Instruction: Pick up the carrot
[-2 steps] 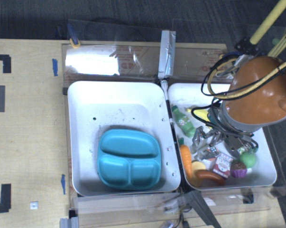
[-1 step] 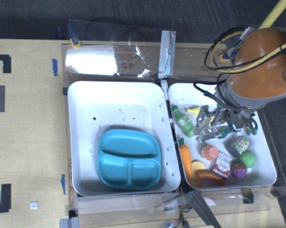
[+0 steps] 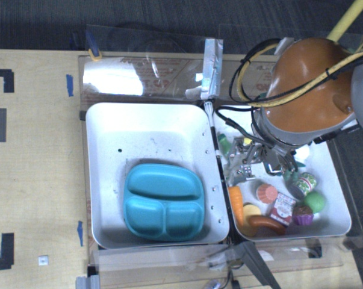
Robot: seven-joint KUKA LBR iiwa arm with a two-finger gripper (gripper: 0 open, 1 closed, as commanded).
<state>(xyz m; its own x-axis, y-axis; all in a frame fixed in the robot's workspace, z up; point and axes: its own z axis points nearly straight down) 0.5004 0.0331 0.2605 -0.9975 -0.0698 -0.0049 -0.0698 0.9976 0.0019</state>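
The carrot [image 3: 236,202] is orange and lies lengthwise along the left wall of the right bin [image 3: 338,212], near its front. My gripper [image 3: 246,164] hangs over the middle-left of that bin, just above and behind the carrot's far end, under the orange wrist band [image 3: 307,83]. Its metal parts blur together with the clutter beneath, and nothing can be made out between them.
Toy food crowds the right bin's front: a salmon-pink round piece [image 3: 266,193], a red-and-white packet [image 3: 283,206], a green ball [image 3: 315,201], a purple item [image 3: 303,215], a brown sausage [image 3: 266,223]. A blue divided tray [image 3: 164,201] sits in the left bin [image 3: 109,137].
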